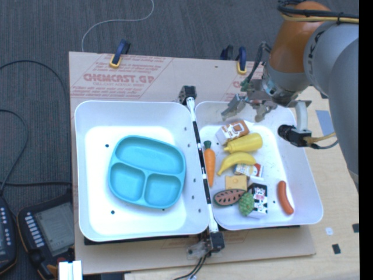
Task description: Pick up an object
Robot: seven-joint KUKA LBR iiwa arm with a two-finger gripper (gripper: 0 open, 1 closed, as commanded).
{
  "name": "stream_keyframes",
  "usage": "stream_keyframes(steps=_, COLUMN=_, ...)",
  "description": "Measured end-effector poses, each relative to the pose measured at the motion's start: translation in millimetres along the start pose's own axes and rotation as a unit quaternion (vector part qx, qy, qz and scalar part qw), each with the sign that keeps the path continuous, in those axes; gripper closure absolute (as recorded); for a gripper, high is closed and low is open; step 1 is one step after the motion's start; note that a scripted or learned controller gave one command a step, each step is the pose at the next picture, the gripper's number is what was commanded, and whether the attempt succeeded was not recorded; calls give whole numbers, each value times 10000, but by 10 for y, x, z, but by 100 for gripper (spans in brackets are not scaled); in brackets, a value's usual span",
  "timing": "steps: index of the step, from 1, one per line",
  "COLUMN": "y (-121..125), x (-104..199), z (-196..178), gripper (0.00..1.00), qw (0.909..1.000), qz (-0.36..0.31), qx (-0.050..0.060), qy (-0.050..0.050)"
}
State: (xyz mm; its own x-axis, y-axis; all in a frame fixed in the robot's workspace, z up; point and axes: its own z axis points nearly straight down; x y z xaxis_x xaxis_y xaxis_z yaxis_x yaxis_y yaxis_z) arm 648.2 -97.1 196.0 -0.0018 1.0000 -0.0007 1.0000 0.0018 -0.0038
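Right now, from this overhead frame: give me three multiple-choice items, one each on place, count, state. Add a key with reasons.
1. Where does the blue tray lie?
A. left bin
B. right bin
C. on the bare bench

2. How many compartments has the tray?
A. two
B. three
C. five

3. What is between the fingers of the gripper?
A. the carrot
B. the sausage
C. nothing

Key:
1 A, it sits inside the left bin.
2 B, one long compartment above two smaller ones.
3 C, the fingers are spread above the far end of the right bin; the carrot and sausage lie in it.
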Motion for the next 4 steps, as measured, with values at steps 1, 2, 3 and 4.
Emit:
stream_keyframes(steps=1, y=-271, x=-73, z=815, gripper=0, qw=10000, qz=3, qx=-8, qy=2)
stream_keyframes(steps=2, y=-788, x=-211, z=1089, gripper=0, qw=10000, qz=2, qx=-61, qy=-3)
stream_keyframes(steps=3, y=-782, x=-217, z=1000, gripper=100, qw=10000, qz=5, qx=-61, qy=-9)
stream_keyframes(steps=4, y=-784, x=-216, z=1001, gripper=0, qw=10000, qz=4, qx=-58, qy=-8)
